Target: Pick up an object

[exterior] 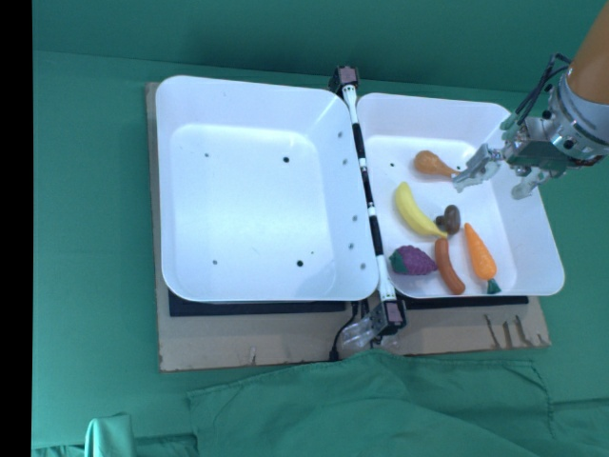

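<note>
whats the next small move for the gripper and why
Probably ease the gripper down and slightly left onto the drumstick. It hangs just right of the drumstick in the right bin, holding nothing, and the drumstick lies apart from the banana, so it looks the easiest pick.

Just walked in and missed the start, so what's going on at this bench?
A robot arm reaches in from the right over the right bin, its gripper hovering above the bin's far side, near a drumstick. It holds nothing. The toy foods all lie in that bin: a banana, a small brown piece, grapes, a sausage and a carrot. Beside it sits the left bin.
</note>
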